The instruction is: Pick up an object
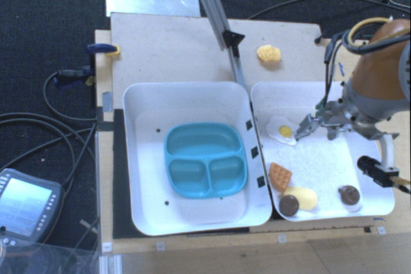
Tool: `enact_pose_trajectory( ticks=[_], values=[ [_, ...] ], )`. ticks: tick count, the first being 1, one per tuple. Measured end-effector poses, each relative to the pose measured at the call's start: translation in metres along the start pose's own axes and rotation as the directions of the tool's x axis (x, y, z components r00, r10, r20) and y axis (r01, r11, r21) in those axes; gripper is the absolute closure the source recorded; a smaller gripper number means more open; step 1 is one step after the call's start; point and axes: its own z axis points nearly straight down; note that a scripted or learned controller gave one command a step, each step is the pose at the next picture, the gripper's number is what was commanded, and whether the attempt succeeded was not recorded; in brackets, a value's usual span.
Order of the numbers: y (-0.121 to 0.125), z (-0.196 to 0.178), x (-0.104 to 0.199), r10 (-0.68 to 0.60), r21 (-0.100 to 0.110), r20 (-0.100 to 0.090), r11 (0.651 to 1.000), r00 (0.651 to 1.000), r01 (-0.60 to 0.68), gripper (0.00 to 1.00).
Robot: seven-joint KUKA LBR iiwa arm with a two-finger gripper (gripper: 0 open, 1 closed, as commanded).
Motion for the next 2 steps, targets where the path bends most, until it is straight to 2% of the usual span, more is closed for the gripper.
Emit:
enact_pose_trajectory(
  ticks=[1, 2],
  values=[
    [0.000, 0.000, 0.000, 0.001, -0.001, 0.000, 1.000, 1.000, -0.001, 0.00],
    [0.001, 0.059, -0.008, 0.004, 0.005, 0.000, 1.000, 1.000, -0.004, 0.00]
  ],
)
